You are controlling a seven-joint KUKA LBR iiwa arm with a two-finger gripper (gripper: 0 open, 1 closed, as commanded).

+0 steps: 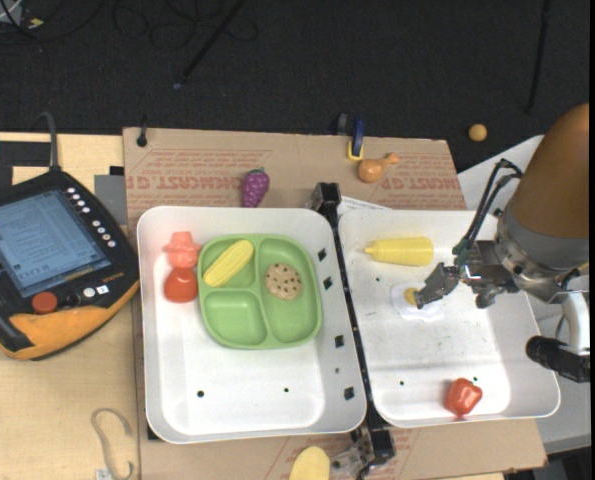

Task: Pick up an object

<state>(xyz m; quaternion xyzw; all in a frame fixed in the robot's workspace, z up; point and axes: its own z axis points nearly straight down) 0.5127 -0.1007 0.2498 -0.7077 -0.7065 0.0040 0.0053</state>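
Note:
In the right bin (507, 343) my gripper (432, 288) is down low near the middle, reaching in from the right. A small yellow piece (411, 295) shows right at its tip, over a pale white patch on the bin floor; whether it is held is unclear. A yellow mustard bottle (400, 251) lies just behind the gripper. A red pepper (463, 396) rests near the bin's front edge.
The left bin (237, 388) holds a green divided plate (247, 323) with a corn cob (226, 262) and a cookie (283, 281), and a red-pink toy (181, 266). Purple grapes (255, 186), an orange pear (375, 167) and a lemon (310, 463) lie outside. A control pendant (37, 253) sits left.

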